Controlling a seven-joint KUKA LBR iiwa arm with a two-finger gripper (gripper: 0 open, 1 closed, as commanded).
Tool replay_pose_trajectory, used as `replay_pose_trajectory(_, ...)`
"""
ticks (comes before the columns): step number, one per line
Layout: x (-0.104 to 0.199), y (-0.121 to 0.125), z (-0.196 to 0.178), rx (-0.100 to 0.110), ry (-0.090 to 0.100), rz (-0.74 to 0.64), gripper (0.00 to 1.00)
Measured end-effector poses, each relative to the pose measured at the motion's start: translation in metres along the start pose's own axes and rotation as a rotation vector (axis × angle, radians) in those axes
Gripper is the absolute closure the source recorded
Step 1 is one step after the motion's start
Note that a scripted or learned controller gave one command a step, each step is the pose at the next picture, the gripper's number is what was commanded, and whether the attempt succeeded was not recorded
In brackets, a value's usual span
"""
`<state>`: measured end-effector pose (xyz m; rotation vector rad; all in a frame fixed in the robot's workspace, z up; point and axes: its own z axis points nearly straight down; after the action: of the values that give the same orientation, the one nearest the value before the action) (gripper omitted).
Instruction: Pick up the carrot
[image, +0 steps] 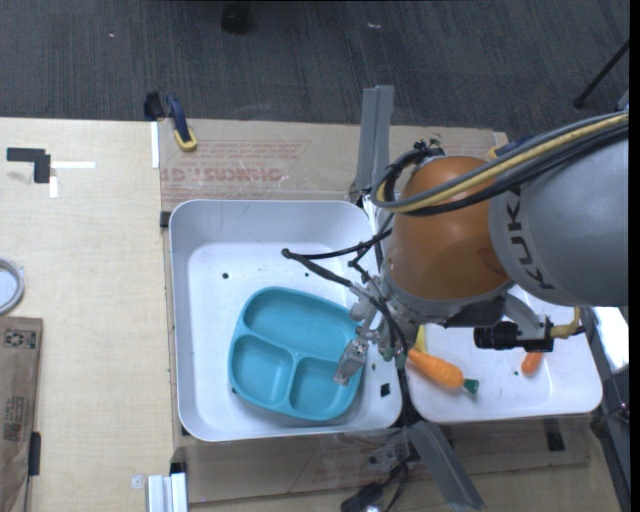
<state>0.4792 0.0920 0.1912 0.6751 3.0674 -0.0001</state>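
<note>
The left bin (200, 300) serves as the landmark. Inside it, toward its lower half, lies a blue divided tray (285, 355) with three compartments. The gripper (352, 362) hangs over the tray's right edge, near the left bin's right wall; whether its fingers are parted cannot be made out. Above the gripper, the arm's orange band (445, 235) bulges over the left bin's upper right corner. Just beyond the left bin's right wall, in the right bin (500, 400), lies the carrot (436, 368), tilted, apart from the gripper. Further right sits a small orange piece (531, 364).
</note>
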Motion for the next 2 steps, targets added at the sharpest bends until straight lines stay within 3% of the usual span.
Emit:
replay_pose_trajectory(1, 0.014, 0.026, 0.039, 0.001, 0.003, -0.335, 0.0)
replay_pose_trajectory(2, 0.049, 0.101, 0.027, 0.0, 0.0, -0.388, 0.0)
